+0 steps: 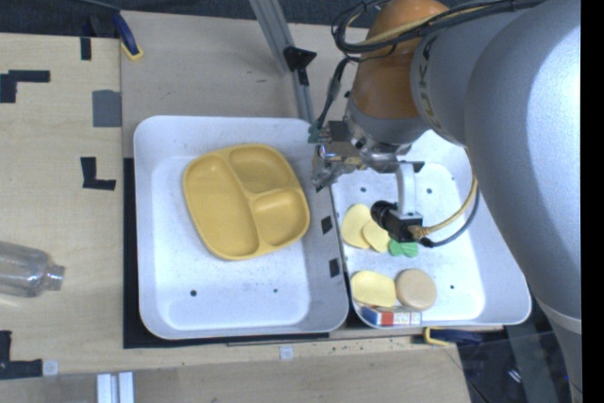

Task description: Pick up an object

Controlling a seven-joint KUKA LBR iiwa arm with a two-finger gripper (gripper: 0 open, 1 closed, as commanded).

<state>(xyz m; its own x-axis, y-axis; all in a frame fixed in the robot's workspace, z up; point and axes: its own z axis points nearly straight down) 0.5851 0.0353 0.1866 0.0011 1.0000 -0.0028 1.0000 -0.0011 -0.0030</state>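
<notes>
My gripper (327, 167) hangs over the ridge between the two bins, at the upper left corner of the right bin (491, 297). Nothing shows between it and the bin floor. A yellow divided plate (247, 200) lies in the left bin (160, 297), just left of the gripper. Below the gripper in the right bin lie pale yellow flat pieces (360, 228), a small green item (405, 249), a yellow round piece (375, 289) and a tan round piece (415, 289). A red and blue item (387, 318) sits at that bin's front wall.
A clear plastic bottle (25, 270) lies on the bench at the far left. A slanted metal pole (267, 5) runs from the top down toward the bins' back edge. The grey arm covers the right bin's right side.
</notes>
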